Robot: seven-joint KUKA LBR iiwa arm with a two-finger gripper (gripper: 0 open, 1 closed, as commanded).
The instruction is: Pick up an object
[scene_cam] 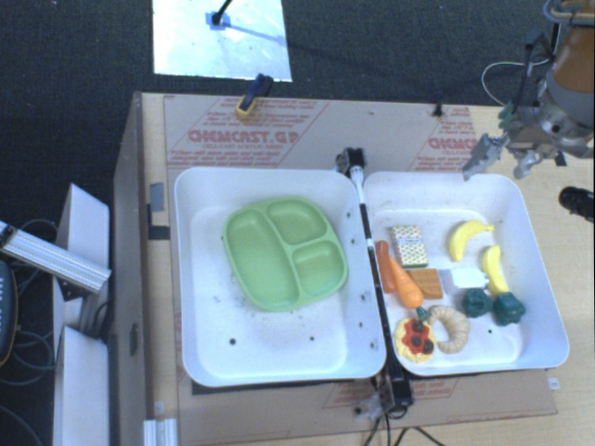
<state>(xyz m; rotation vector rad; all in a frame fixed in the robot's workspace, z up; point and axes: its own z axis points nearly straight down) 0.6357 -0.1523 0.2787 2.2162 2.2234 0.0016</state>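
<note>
The right bin [535, 240] holds toy food: two yellow bananas [468, 237] [494, 269], an orange carrot [398, 276], a patterned cracker [409, 245], an orange square [427, 282], a white block [469, 276], two dark green pieces [493, 305], a beige curved piece [453, 326] and a small pizza slice [416, 338]. My gripper [504, 156] hangs above the bin's far right corner, its two fingers spread apart and nothing between them. It is well clear of every item.
The left bin [200, 277] holds a green divided plate [284, 252]. A yellow-and-blue clamp [252, 98] sits at the bench's far edge. A shiny sheet [220, 26] lies on the dark floor beyond. Metal rails [51, 254] stand left of the bench.
</note>
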